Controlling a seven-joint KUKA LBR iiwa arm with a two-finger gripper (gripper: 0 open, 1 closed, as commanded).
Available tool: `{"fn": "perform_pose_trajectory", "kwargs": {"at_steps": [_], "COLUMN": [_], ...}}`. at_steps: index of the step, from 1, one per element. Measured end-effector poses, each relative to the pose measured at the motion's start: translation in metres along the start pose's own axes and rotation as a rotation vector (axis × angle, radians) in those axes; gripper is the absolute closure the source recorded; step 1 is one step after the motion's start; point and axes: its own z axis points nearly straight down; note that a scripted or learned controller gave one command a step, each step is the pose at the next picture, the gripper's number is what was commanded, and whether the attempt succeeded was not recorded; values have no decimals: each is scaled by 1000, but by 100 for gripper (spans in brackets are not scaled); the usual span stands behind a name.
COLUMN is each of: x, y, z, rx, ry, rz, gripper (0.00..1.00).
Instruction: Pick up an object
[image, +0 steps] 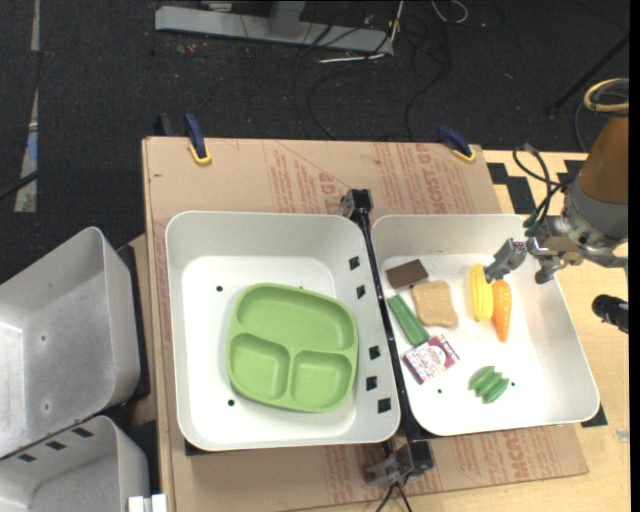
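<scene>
The right bin (560, 400) holds a brown block (407, 272), a tan bread slice (435, 303), a green stick (407, 320), a pink packet (430, 358), a green pea pod (489, 384), a yellow piece (481, 292) and an orange carrot (501, 310). My gripper (524, 264) hangs over the bin's upper right part, just above and to the right of the yellow piece and carrot. It is open, with nothing between its fingers. One dark fingertip (499, 264) is close to the top of the yellow piece.
The left bin (190, 300) bears a green three-compartment plate (293, 346). A black divider with clips (375, 300) runs between the bins. Grey tubs (60, 330) stand off the bench at left. Cables lie on the dark floor behind.
</scene>
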Motion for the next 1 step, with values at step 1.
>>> {"fn": "perform_pose_trajectory", "kwargs": {"at_steps": [1], "x": [1], "y": [3], "z": [-9], "rx": [-14], "ry": [-3], "rz": [-4], "gripper": [0]}}
